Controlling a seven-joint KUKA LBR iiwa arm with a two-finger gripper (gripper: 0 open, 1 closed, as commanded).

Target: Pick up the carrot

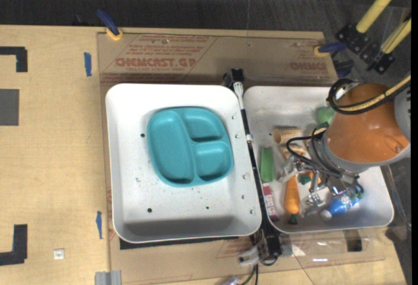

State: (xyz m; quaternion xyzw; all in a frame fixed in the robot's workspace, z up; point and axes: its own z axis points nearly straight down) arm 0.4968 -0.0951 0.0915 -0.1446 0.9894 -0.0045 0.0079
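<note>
Down in the right bin (pixel 385 212), the carrot (pixel 292 197) is seen lying upright-ish near the left wall, orange and uncovered. Just beside it, to its right, the gripper (pixel 318 193) is poised low among the clutter; how wide it stands cannot be told, and nothing is seen held. A green piece (pixel 266 165) is spotted above the carrot. Over in the left bin (pixel 124 146), a teal divided tray (pixel 190 144) is resting.

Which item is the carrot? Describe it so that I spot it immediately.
Look in the right white bin, next to the bin with the teal tray. Near its front left lies the carrot, below the gripper: a short orange stub, the one orange item among green and blue ones.
</note>
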